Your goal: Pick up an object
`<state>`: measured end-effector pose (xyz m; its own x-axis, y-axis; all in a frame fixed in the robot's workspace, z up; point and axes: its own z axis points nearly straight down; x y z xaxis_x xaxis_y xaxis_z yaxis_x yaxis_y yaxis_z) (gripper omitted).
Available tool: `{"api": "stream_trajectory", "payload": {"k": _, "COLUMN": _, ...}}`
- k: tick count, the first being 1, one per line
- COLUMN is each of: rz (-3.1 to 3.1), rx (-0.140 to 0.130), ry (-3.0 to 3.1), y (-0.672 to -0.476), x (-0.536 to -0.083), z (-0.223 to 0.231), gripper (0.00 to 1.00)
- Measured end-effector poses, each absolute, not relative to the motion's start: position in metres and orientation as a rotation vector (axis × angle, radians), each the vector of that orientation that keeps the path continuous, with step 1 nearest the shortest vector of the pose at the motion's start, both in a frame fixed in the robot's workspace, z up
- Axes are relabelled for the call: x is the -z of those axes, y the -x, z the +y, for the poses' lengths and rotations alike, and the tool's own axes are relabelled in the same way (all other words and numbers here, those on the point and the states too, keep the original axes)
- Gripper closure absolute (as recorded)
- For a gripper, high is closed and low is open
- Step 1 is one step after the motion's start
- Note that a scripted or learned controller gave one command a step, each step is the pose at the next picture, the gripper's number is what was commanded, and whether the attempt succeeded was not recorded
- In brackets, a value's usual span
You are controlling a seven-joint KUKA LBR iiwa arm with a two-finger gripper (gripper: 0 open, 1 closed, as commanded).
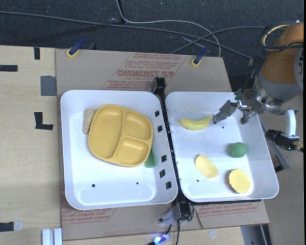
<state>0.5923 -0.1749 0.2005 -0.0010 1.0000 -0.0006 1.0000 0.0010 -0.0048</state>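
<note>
- The banana (195, 123), a smooth, curved yellow piece, lies in the upper part of my right bin (255, 137), which is shallow, white and glossy.
- Lower in that bin sit a round green ball (237, 149), a pale yellow oval piece (206, 166) and a rounder yellow disc (239, 180) with a rough-looking edge, all apart from each other.
- The left bin (76, 162) holds a yellow divided plate (120, 135), tilted, with a tan grainy piece (87, 120) under its left edge and a green bit (151, 160) peeking out at its lower right.
- Both bins rest on brown cardboard (143, 70) on the tabletop.
- My tool (232, 112) hangs over the right bin's upper area, fingers spread and holding nothing; the left fingertip (218, 116) is just beside the banana's right end.
</note>
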Motion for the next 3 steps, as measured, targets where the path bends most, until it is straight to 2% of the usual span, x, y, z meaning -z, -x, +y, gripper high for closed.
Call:
{"api": "stream_trajectory", "payload": {"k": 2, "rz": -2.221, "rx": -0.006, "ry": 2.217, "y": -0.588, "x": -0.089, "z": -0.164, "gripper": 0.00}}
{"api": "stream_trajectory", "payload": {"k": 3, "rz": -2.223, "rx": -0.003, "ry": 2.217, "y": -0.589, "x": -0.102, "z": -0.163, "gripper": 1.00}}
